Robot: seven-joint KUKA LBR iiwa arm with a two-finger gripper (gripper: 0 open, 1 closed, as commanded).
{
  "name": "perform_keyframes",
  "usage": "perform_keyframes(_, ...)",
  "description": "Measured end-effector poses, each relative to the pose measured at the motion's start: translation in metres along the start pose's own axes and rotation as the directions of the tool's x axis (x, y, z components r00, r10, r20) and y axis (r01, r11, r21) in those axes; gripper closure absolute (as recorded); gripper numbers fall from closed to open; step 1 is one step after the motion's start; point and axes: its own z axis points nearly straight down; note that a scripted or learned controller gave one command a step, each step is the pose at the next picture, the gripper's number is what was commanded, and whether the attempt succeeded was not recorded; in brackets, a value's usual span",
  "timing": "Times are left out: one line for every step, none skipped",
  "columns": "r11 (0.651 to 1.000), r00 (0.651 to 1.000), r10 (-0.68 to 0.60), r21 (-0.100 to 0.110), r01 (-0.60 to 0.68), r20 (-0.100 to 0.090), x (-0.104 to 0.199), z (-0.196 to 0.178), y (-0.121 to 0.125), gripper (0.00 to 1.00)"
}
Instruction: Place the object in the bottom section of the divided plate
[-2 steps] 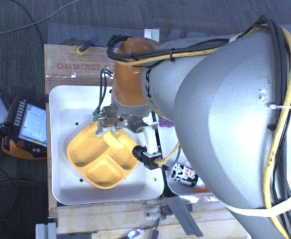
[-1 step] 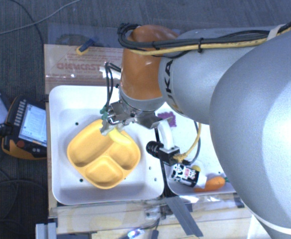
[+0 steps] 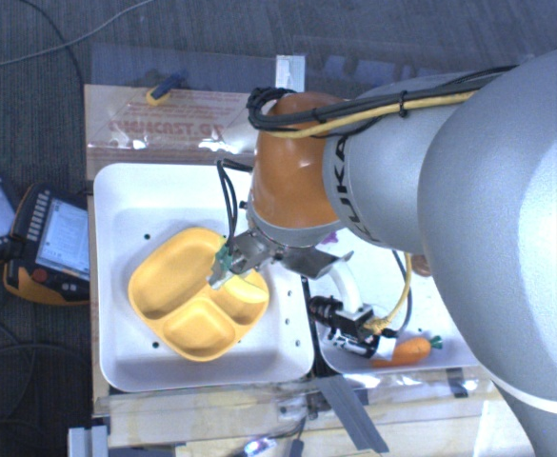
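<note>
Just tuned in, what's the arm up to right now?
The arm reaches in from the right, and its gripper is low over the yellow divided plate in the left bin. Something small and green shows at the gripper tip, but I can't tell whether it is held. A carrot lies in the right bin. The plate's bottom section has nothing in it yet.

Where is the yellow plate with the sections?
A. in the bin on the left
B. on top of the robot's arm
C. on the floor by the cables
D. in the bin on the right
A: the yellow divided plate lies inside the left white bin, while the right bin holds a carrot.
</note>
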Motion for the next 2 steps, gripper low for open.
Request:
perform_keyframes(1.0,1.0,0.0,0.0,0.0,-0.001,0.0,0.0,0.0,0.0)
perform_keyframes(0.996,0.996,0.087,-0.003,-0.087,0.001,0.05,-0.065,-0.008,0.0)
